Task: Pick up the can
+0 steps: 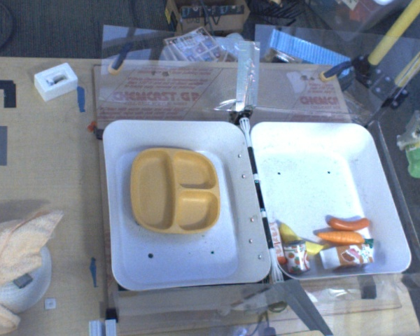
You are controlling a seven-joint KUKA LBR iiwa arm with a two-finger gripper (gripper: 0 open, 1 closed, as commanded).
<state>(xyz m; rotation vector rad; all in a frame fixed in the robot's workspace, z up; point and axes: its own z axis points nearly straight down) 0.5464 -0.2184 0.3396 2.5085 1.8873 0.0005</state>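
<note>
The can (295,256), which we take to be the small cylinder with a red and white label, sits in the right bin (315,152), in its near left corner, hard against the wall shared with the left bin (119,187). We cannot tell whether it stands upright or lies on its side.

A yellow piece (288,232) touches the can on its far side. A white carton with an orange label (351,255) lies just beside it to the right. Two orange carrot-like pieces (348,223) (340,236) lie beyond the carton, one behind the other. The left bin bears a yellow divided plate (173,189), well apart from the can. A cloth (17,240) lies on the bench (42,159) at far left.

How the jaws stand we cannot tell from this view.

We judge three risks:
- **Corner:** the bin walls leave little room on two sides of the can, so a descending finger may strike the rim or the wall and stop short.
- **Crowding:** a wide opening may take in the yellow piece or the carton with the can, or in its place.
- **Round body:** if the can lies on its side, a closing grip across the curve may squeeze it out and roll it along the wall.

The similar colours of can and carton may also draw the pick to the wrong object.
</note>
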